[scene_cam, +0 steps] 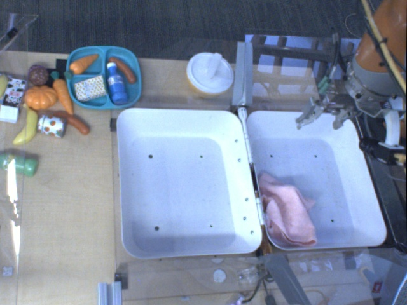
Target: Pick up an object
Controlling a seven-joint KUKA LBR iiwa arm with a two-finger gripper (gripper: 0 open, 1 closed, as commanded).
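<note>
Hand [323, 115] hangs spread and bare over right bin's [375, 189] far rim, pink cloth [287, 211] well apart.

A blue divided plate [102, 76] holding toy food sits on the counter [63, 221] beyond the left bin [184, 183]. Loose toy vegetables, a banana [25, 129] and a small can [51, 126] lie to its left. A white lidded bowl [210, 73] stands behind the bins.

Dark grey carpet floor [159, 8] lies beyond the pale wooden bench [63, 189].
</note>
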